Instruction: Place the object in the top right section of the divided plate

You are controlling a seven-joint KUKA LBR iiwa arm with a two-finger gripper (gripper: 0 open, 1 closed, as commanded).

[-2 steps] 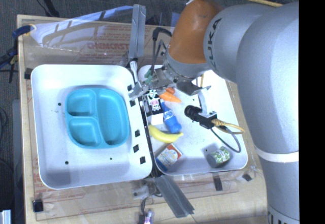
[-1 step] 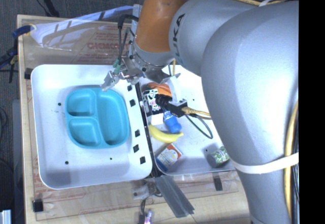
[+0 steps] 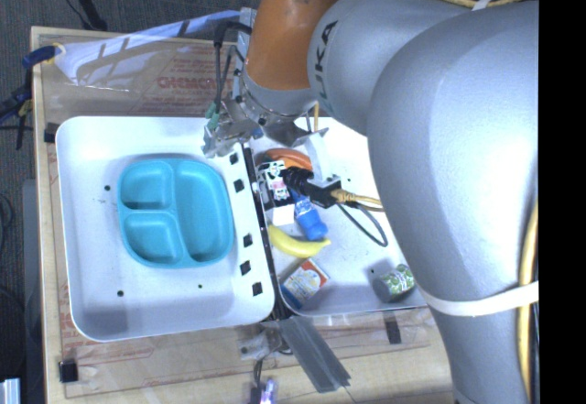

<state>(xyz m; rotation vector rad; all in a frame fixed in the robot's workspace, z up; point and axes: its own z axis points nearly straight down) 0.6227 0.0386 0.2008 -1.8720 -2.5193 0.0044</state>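
A light blue divided plate (image 3: 174,210) with three sections lies in the left white bin (image 3: 78,150). My gripper (image 3: 218,135) hangs just past the plate's upper right corner, near the wall between the two bins. The orange wrist band and the grey arm cover most of it from above. A small greenish patch shows at its tip, and I cannot tell what that is. All sections of the plate that I can see hold nothing.
The right bin (image 3: 352,303) holds a yellow banana (image 3: 295,244), a blue object (image 3: 311,221), a small orange-and-white carton (image 3: 305,283), a greenish can (image 3: 396,281) and an orange item (image 3: 291,158). The arm hides much of that bin.
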